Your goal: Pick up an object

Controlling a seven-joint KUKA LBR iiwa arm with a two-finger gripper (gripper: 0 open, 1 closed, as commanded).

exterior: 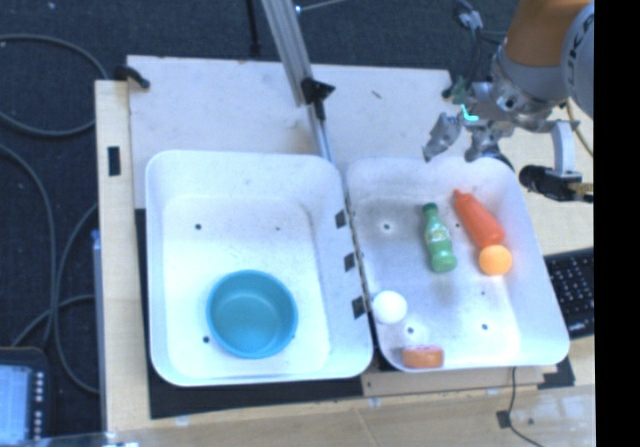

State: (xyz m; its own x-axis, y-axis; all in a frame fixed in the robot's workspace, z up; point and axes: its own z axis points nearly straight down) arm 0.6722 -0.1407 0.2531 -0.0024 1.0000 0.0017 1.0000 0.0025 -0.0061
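Overhead view of the bench. The gripper [462,138] hangs at about one o'clock from the middle of the right bin [530,330], over that bin's far rim, its two fingers apart and nothing between them. The candidates for picking lie in the right bin: a green bottle [438,239] near the centre, an orange carrot-shaped toy [478,218] just beside it at three o'clock, and an orange ball [495,260] touching or nearly touching the toy's near end. A white ball [389,307] sits against the left wall at eight o'clock, and a small red-and-white piece [423,356] at the near rim at six o'clock. The left bin [170,185] holds a blue bowl [252,313].

A sound approach, by judgement: descend straight onto the green bottle with the fingers across its narrow width, since bare floor lies on its left side. The carrot toy and orange ball crowd each other; the white ball and the small piece hug walls that would block a finger.
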